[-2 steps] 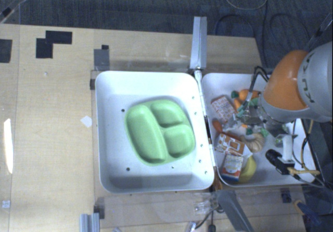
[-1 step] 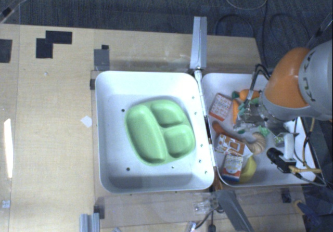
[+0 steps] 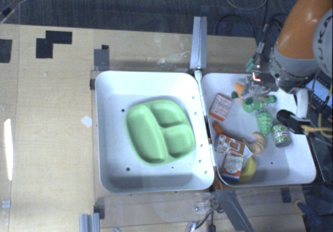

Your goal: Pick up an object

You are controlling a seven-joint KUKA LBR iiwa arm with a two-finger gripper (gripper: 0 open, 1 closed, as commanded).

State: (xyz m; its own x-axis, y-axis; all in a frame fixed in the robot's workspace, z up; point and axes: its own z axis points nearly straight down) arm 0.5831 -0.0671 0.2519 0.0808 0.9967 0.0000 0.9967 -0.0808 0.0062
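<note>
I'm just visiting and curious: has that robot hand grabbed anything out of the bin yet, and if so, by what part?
It cannot be told. The hand hangs over small green objects in the right white bin, hiding any hold.

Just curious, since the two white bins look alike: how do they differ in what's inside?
The left white bin holds a single large green divided tray; the right white bin holds many small items, including a small green can and a yellow banana. The gripper hangs over the right bin. Both are shallow and white.

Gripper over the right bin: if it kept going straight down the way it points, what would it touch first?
Most likely the small green toy lying right under the gripper near the right bin's back edge, though depth is hard to judge from this slanted view.
</note>
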